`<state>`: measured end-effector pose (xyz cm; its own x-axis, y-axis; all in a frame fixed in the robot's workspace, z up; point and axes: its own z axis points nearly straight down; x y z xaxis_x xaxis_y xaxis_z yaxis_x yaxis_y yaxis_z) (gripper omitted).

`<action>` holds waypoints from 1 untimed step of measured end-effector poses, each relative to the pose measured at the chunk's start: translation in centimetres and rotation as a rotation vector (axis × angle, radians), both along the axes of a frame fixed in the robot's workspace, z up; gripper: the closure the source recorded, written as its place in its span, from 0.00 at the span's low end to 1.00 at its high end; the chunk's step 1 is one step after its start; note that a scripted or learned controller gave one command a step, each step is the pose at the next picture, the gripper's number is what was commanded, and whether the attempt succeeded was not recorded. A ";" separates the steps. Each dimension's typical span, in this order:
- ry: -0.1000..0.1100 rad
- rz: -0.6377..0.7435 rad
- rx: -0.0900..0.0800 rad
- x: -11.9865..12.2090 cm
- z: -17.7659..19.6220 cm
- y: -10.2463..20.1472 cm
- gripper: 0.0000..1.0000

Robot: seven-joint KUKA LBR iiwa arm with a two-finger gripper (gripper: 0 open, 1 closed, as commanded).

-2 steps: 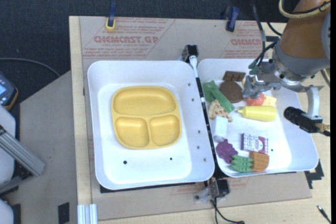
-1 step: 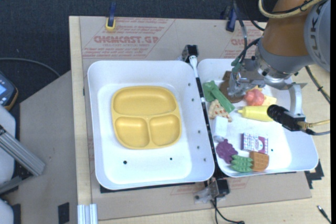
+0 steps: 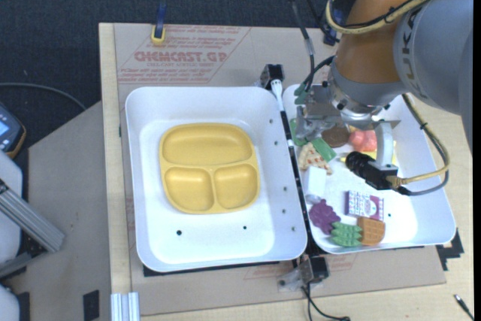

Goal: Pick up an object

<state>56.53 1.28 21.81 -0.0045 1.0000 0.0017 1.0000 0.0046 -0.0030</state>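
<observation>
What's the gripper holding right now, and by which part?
Cannot be told. The gripper is down in the right bin among the toy items, but the arm's wrist hides its tips, so no hold is visible.

Here's the desk (image 3: 188, 60) — a tan board with red lettering, and two white bins sit on it side by side: left bin (image 3: 143, 162), right bin (image 3: 432, 218). A blue-and-yellow clamp (image 3: 159, 26) grips its far edge.

Robotics lab: bench-mounted arm (image 3: 406, 26), bins (image 3: 143, 162).
</observation>
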 end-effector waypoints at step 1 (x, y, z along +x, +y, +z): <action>-0.003 0.000 0.000 -1.5 1.6 4.8 1.00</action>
<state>55.04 6.11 23.38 -0.0049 1.0000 0.0017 1.0000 0.0049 0.0002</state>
